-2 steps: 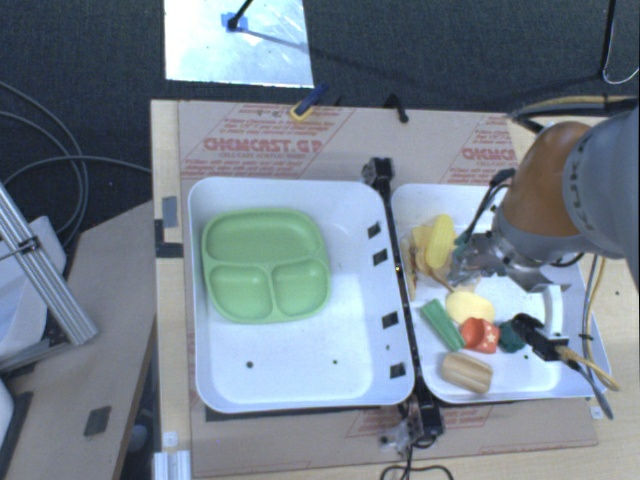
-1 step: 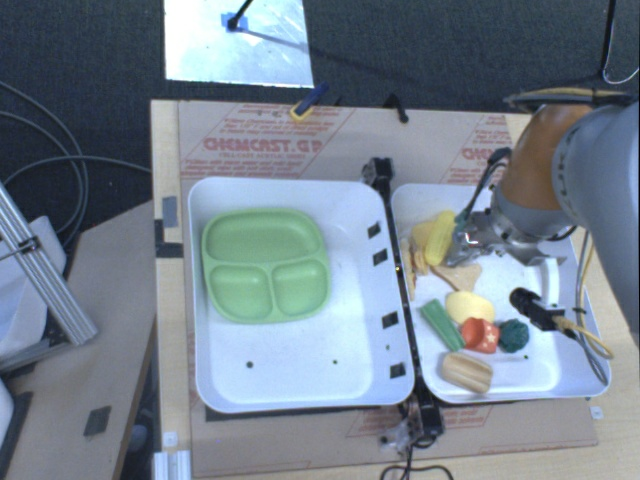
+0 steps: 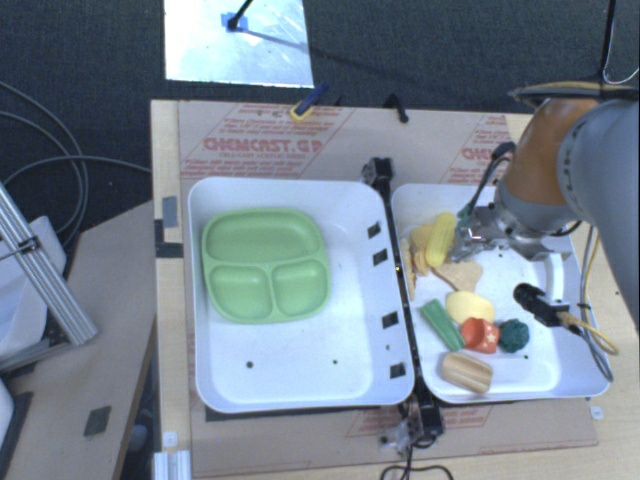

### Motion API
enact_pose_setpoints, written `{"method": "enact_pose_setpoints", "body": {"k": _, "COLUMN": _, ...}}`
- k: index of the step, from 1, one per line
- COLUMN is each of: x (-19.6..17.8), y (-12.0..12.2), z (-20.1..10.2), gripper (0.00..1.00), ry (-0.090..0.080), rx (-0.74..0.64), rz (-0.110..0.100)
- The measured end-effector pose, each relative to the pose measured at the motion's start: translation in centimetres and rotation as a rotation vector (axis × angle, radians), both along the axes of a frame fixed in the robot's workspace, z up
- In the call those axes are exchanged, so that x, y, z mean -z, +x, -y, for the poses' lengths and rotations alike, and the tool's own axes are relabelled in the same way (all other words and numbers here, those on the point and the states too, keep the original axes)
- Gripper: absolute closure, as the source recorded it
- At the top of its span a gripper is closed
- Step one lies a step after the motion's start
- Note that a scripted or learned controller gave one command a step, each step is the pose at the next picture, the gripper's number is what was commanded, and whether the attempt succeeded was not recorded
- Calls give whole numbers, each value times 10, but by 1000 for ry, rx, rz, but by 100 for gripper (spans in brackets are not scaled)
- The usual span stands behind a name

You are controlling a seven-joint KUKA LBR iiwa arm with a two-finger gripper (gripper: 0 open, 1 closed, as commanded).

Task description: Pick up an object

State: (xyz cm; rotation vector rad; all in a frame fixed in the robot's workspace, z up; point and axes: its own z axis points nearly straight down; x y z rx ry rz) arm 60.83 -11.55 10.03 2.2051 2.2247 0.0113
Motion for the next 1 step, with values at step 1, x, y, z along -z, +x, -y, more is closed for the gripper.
{"method": "enact_pose_setpoints", "body": {"k": 1, "x": -11, "y": 1, "z": 0, "gripper": 100, "ry": -1, "rx": -5, "rz": 3}}
